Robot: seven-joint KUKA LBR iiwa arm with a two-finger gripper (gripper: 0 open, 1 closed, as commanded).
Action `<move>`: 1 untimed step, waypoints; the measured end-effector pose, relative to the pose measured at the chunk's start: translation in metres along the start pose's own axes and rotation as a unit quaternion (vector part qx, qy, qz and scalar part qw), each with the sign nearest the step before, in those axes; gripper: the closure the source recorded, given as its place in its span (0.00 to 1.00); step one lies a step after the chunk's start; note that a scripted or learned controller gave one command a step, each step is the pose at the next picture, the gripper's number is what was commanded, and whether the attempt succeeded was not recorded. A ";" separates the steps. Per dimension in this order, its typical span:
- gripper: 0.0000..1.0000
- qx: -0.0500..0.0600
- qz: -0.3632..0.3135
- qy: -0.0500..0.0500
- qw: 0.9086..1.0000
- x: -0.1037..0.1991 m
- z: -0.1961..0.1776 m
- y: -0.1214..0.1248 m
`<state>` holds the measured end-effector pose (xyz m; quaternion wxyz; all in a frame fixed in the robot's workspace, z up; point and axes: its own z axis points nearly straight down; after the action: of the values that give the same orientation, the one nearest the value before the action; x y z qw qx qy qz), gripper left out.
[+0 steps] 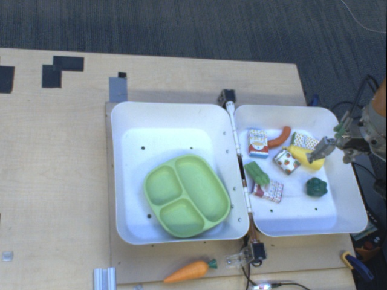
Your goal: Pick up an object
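The right bin [344, 219] holds several small items: a red, white and blue carton [258, 142], a red sausage [279, 138], a yellow banana-like piece [300, 157], a small red and white box [285, 161], a green leafy piece [257, 174], a flat packet [269, 190] and a broccoli [316, 187]. My gripper [332, 153] hangs over this bin's right side, open. One of its fingers [318, 150] reaches to the yellow piece's right end. Nothing sits between the fingers.
The left bin [130, 162] contains a green divided plate [186, 196]. An orange carrot [188, 272] lies on the bench in front of the bins. Cables and a clamp sit near the front edge between the bins.
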<state>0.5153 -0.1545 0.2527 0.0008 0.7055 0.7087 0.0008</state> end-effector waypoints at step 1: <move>0.00 0.001 0.001 0.000 1.000 -0.032 0.143 0.025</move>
<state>0.5411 -0.1860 0.1097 -0.0003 0.7064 0.7078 0.0000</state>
